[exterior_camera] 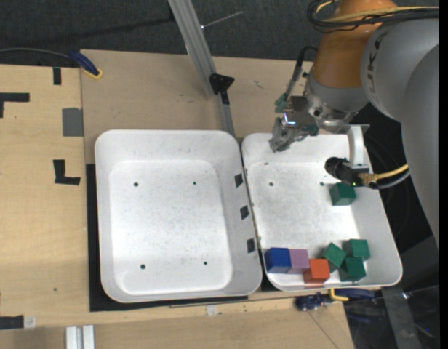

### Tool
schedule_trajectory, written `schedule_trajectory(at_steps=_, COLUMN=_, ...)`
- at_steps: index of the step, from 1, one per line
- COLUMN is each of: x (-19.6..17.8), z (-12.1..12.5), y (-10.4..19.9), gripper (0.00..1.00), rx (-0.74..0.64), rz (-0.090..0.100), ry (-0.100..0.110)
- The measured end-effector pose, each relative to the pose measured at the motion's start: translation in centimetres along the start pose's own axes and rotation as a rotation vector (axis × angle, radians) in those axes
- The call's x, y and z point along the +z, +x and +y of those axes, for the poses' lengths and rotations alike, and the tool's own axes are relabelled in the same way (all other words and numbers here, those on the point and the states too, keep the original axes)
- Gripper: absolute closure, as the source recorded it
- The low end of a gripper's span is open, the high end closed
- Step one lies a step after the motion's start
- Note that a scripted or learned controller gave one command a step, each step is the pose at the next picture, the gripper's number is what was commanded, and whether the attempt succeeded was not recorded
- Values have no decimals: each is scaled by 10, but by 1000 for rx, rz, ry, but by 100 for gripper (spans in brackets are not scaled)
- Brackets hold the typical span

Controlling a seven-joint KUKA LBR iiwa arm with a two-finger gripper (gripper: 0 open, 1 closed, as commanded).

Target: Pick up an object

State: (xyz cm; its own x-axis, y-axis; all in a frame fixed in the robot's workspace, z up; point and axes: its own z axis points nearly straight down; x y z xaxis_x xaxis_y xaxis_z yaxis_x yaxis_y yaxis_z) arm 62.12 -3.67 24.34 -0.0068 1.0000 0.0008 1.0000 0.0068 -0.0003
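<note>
Bench [158,86]: light wood, bearing two shallow white bins side by side, so that items can pass from one to the other.

Left bin [108,151]: bare white floor with four small dark dots.

Right bin [257,187]: holds all the loose blocks. Most sit along its near rim, from 5 to 6 o'clock of the bin's centre, probably because they slid or were dropped there.

- Blue block [278,259]: at the near-left corner, touching the purple block [300,259] on its right.
- Orange block [318,270]: just beside the purple one, against the near rim.
- Green blocks [348,259]: three clustered at about 5 o'clock, touching or nearly touching one another and the orange block (the crowding would make a clean grip awkward).
- Lone green block [342,193]: at about 3 o'clock, well apart from the cluster, with open floor around it; judged the easiest candidate for picking.

Arm [398,57]: grey with an orange band, reaching in from the right.

Gripper [282,138]: poised over the far-left corner of the right bin, at about 11 o'clock of its centre, pointing down. Nothing is seen between its fingers; whether they stand wide or narrow cannot be told. It is well apart from every block, so the pick is judged not yet begun.
</note>
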Motion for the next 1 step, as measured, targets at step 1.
schedule_trajectory(at_steps=1, x=8, z=9, y=45, gripper=100, rx=1, rz=0, ry=1)
